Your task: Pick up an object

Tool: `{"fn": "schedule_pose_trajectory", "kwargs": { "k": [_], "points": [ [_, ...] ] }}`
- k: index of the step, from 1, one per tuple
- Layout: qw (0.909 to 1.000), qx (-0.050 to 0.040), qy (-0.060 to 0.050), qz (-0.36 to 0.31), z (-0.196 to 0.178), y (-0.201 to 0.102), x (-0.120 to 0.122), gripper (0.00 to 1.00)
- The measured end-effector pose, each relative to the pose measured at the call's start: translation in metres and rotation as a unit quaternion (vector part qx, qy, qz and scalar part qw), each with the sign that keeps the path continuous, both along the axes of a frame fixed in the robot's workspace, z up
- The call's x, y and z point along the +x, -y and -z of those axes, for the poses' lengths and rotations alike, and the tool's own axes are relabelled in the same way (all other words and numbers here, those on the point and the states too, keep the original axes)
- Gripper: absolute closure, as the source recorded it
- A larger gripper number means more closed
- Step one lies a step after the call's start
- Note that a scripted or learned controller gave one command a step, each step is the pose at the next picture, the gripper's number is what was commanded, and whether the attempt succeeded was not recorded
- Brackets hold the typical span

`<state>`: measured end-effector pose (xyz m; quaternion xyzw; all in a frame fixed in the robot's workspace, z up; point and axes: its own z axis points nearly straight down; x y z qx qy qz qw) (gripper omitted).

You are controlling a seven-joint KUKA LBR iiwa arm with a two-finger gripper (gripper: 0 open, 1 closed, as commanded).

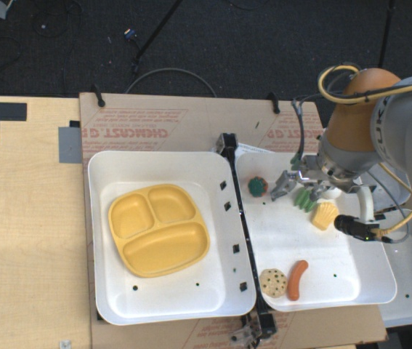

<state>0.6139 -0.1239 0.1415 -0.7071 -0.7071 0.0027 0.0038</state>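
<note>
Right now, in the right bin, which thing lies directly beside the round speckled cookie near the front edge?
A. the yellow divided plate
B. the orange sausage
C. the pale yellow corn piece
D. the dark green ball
B: the orange sausage lies just right of the cookie at the front of the right bin, while the other items are far from it.

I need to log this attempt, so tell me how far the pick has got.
Done: the gripper is down in the right bin, among the green ball, the green piece and the yellow corn. In hand: nothing shows between its fingers. Left: closing on one item and lifting it. The cookie and sausage lie near the front; the yellow plate sits in the left bin.
</note>
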Motion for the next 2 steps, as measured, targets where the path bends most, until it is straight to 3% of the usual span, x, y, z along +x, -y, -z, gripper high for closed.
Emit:
{"fn": "schedule_pose_trajectory", "kwargs": {
  "k": [1, 2],
  "points": [
    [1.0000, 0.0001, 0.000, 0.000, 0.054, -0.001, -0.002, 0.00],
    [1.0000, -0.0004, 0.002, 0.001, 0.041, 0.000, 0.000, 1.00]
  ]
}}
